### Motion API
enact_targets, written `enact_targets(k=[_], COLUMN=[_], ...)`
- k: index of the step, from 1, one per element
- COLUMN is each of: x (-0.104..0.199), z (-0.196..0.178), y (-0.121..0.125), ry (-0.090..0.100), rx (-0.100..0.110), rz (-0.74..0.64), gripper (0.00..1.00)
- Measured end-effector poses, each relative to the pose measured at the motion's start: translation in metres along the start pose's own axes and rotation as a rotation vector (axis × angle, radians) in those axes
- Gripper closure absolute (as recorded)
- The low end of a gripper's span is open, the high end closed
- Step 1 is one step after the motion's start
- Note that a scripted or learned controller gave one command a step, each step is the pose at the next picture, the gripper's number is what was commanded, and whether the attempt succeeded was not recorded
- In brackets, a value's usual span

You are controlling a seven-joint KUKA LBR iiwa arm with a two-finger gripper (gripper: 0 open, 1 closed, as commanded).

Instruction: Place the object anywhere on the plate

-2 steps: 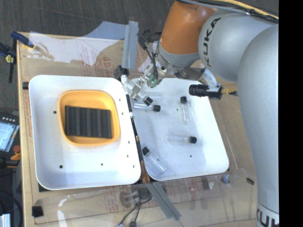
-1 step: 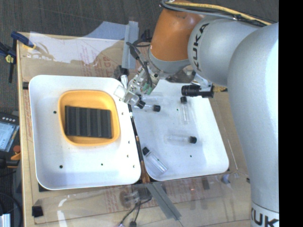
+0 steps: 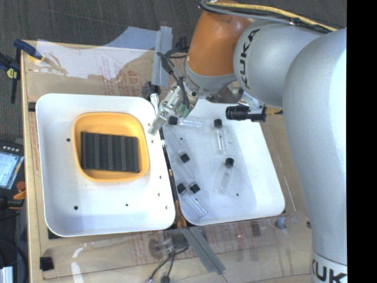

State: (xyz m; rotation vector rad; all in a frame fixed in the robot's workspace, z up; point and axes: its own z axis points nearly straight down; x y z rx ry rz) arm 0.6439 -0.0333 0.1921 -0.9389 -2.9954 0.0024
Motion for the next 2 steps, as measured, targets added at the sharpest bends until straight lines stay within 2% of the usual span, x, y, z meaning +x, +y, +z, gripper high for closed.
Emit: enact_targets(k=[1,2], x=[0.025,0.046], z=[-0.013,-0.014], y=[0.020,0.066], ry=[0.002,-0.005], rx=[0.000,-0.003], rz=[-0.329,-0.544], gripper=[0.00,0.00])
